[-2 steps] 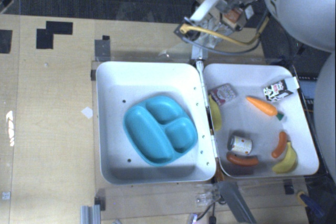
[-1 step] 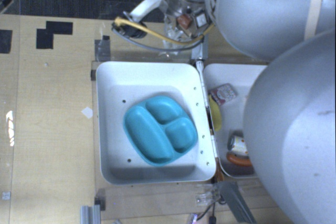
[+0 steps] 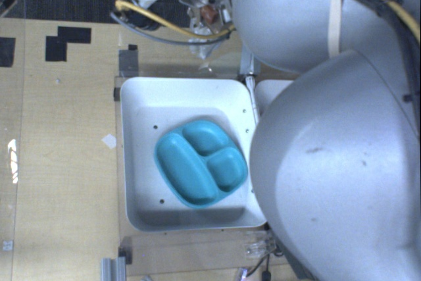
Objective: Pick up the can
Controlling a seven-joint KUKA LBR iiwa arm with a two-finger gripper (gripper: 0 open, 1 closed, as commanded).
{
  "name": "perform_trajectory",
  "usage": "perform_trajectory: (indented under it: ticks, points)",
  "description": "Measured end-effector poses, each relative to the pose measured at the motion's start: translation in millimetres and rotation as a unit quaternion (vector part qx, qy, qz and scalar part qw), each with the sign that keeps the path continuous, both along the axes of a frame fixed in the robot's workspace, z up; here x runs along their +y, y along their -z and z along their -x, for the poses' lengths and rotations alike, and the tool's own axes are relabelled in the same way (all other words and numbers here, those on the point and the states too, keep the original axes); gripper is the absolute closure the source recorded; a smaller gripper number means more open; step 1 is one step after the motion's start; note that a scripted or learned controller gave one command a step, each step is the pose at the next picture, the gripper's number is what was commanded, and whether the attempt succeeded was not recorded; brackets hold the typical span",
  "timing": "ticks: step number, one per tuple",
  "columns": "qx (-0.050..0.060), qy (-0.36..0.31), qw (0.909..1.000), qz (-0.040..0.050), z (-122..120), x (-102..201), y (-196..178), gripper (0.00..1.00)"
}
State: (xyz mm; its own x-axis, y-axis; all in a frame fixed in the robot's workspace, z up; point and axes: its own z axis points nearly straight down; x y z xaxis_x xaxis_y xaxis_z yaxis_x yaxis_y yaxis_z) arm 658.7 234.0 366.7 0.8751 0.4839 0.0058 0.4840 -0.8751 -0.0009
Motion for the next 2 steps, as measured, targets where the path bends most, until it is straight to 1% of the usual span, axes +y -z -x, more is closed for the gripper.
perform_trajectory:
  ticks: [1,2]
  points:
    - [0.0,0.017,0.9999,0.0005,0.9,-45.2,-69.2,1.0]
    - [0.001,0.063,0.998,0.0004,22.1,-0.2,-29.9,1.0]
